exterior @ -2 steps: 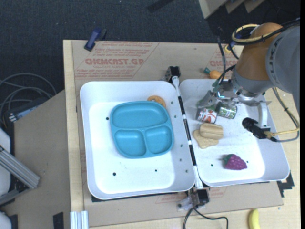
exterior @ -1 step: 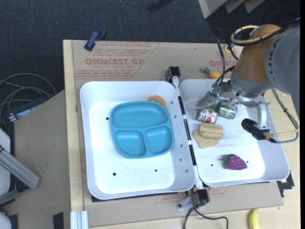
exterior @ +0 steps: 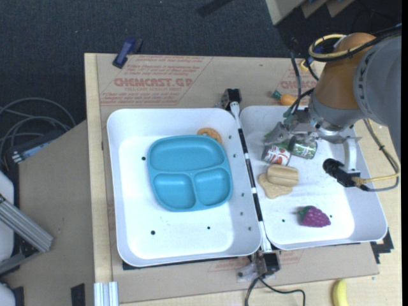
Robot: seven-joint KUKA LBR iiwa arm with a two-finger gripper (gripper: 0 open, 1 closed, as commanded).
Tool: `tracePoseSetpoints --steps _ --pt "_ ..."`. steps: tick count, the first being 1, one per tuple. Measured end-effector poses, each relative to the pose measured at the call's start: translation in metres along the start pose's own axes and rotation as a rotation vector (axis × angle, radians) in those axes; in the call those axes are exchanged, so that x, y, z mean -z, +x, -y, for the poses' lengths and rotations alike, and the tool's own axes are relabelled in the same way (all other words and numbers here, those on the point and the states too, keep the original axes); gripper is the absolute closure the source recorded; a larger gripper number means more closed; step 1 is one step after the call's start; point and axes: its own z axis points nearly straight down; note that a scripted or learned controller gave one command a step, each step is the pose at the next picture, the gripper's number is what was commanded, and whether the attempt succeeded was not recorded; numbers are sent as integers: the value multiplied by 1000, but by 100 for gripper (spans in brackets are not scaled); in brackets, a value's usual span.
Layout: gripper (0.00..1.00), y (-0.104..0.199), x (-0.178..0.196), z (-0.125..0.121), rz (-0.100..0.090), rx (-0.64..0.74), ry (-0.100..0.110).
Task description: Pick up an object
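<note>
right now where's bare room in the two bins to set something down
Left bin: bare floor along its front and left side, around the blue tray. Right bin: free patches at the front left before the grapes and at the right past them. Crowded: its back half, where the gripper sits over the can, beside the bread.

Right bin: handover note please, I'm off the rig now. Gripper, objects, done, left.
Gripper: low in the right bin, over the can; finger state unreadable, no grasp confirmed.
Right bin: can on its side, tan bread-like pieces just below it, purple grapes toward the front.
Left bin: blue divided plate, small brown item at its back edge.
Done: arm is at the objects.
Left: grasp and lift one.
</note>
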Motion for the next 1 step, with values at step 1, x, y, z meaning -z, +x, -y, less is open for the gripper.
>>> tracePoseSetpoints --steps 1 --pt "0 -28 -31 -47 -5 1 25"
